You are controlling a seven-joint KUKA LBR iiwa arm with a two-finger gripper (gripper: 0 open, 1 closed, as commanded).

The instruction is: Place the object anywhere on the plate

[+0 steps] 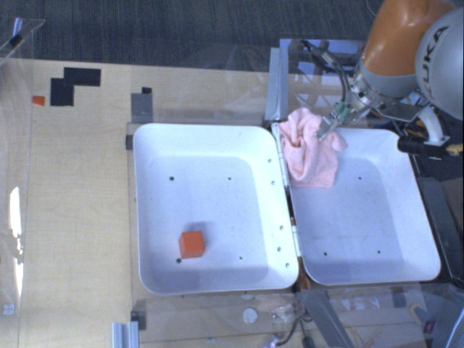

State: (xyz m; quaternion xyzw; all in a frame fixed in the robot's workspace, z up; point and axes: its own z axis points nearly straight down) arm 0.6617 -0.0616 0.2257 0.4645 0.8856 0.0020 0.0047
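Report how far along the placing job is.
Done: nothing looks placed yet. In hand: the pincer is at the pink cloth, bunched in the right bin's far left corner. Left: any placing; the orange block sits in the left bin.

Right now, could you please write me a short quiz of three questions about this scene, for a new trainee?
1. True or false: the orange block lies in the left bin.
2. Which bin holds most of the pink cloth? A) left bin B) right bin C) neither
3. Fill in: the gripper is at the cloth's upper ____ corner.

Key
1. True.
2. B; the cloth is bunched in the far left corner of the right bin and drapes onto the divide between the bins.
3. Right.
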